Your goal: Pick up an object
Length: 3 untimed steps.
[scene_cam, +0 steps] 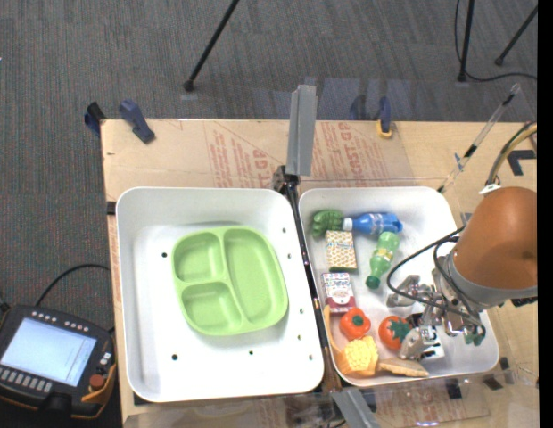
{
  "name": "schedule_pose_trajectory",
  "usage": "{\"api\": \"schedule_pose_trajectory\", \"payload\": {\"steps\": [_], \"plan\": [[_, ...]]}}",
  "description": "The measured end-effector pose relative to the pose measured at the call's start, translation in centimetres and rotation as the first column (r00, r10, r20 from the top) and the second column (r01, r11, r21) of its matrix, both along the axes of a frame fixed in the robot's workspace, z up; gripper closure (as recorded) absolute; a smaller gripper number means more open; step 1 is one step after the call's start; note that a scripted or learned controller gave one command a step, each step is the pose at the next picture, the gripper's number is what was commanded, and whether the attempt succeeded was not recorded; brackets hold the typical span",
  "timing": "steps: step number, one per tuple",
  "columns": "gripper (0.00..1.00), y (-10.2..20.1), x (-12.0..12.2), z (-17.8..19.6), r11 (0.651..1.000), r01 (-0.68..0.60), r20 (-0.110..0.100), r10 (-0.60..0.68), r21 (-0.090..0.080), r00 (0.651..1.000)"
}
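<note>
The right bin (428,201) holds several toy foods. A green broccoli-like piece (326,220), a blue bottle (376,224) and a green bottle (381,259) lie along its far side. Two small boxes (341,250) (336,287) lie down the left side. Near the front sit a red pepper (354,324), a red tomato (395,331), a yellow corn cob (361,357) and a tan stick-shaped piece (403,368). My gripper (428,339) hangs low in the front right part of the bin, just right of the tomato.
The left bin (143,230) carries a green divided plate (230,280). A grey post (301,132) rises between the bins at the back. Blue clamps (134,119) grip the bench's far edge. A teach pendant (49,355) lies at the lower left.
</note>
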State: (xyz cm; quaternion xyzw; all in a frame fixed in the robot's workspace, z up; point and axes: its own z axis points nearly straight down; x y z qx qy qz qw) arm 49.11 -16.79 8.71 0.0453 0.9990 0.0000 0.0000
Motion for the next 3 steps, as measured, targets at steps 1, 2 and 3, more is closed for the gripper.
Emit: {"api": "schedule_pose_trajectory", "payload": {"steps": [1, 2, 3], "plan": [[0.0, 6.9, -0.8, 0.1, 1.0, 0.002, 0.001, -0.002, -0.005, 1.0], [0.0, 7.5, 3.7, 0.0, 0.974, 0.228, 0.0, -0.228, -0.004, 0.974], [0.0, 6.7, 11.5, 0.1, 0.902, 0.432, 0.001, -0.432, 0.001, 0.902]]}}
